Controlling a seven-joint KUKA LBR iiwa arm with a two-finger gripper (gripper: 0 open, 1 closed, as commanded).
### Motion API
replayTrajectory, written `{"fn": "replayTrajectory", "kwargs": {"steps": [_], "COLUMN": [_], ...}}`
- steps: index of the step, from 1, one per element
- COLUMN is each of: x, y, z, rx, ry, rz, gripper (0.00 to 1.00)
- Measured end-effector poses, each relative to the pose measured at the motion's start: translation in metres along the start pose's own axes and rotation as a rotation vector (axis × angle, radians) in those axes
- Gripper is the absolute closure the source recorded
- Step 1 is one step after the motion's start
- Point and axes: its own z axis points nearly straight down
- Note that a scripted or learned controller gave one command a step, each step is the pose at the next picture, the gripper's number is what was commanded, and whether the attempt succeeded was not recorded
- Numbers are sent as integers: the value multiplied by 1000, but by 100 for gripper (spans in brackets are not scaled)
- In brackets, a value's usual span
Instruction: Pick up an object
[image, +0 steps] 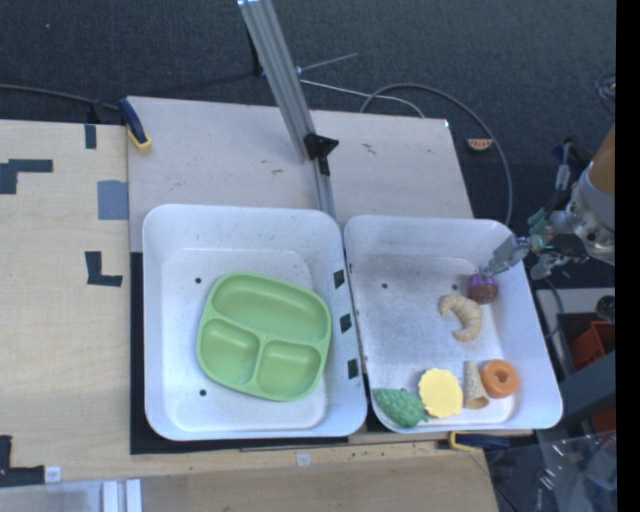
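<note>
My gripper (522, 262) hangs over the right bin's (420, 240) far right rim, open, with nothing between its fingers. One finger (498, 260) points down-left and ends just above a small purple object (482, 290). Whether it touches the object is unclear. A tan curved pastry (462, 316) lies just below the purple object. Along the bin's near edge lie an orange ring (498, 378), a small tan piece (472, 386), a yellow disc (440, 392) and a green leafy toy (400, 406).
The left bin (170, 240) holds a green divided plate (265, 335). A grey metal pole (285, 80) slants across the back and ends at the rim between the bins. Cables lie on the dark floor behind. The right bin's middle is bare.
</note>
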Motion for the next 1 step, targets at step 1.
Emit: {"fn": "replayTrajectory", "kwargs": {"steps": [1], "x": [0], "y": [0], "z": [0], "rx": [0], "ry": [0], "rz": [0], "gripper": [0]}}
